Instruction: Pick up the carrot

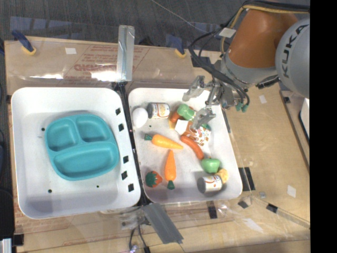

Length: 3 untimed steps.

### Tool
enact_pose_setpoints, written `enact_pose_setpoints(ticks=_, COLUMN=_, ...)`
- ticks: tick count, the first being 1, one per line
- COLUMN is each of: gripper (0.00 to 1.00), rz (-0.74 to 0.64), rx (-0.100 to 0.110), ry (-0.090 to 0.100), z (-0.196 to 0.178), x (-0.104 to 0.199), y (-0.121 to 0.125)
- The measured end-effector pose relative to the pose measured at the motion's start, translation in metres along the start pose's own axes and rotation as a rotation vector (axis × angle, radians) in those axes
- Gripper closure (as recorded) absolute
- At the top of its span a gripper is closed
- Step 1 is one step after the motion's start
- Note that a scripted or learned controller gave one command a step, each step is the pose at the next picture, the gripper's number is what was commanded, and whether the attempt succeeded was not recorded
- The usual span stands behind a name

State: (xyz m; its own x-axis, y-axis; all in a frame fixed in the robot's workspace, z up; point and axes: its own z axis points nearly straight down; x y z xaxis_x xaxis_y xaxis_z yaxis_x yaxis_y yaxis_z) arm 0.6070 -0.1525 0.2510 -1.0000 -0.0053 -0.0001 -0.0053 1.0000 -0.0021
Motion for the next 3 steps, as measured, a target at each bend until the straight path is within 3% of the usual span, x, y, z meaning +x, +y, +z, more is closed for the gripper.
enact_pose_setpoints(ticks=1, gripper=0.00, rz=-0.231, rx=-0.005, ry=0.006, z=0.157, x=0.025, y=-0.022)
enact_pose_setpoints(ticks=2, gripper=0.00, rz=-0.263, rx=-0.004, ry=-0.002, z=0.160, x=0.068, y=0.042)
enact_pose_setpoints(ticks=3, gripper=0.00, rz=0.273, rx=0.000, ry=0.000, z=0.160, x=0.118, y=0.060)
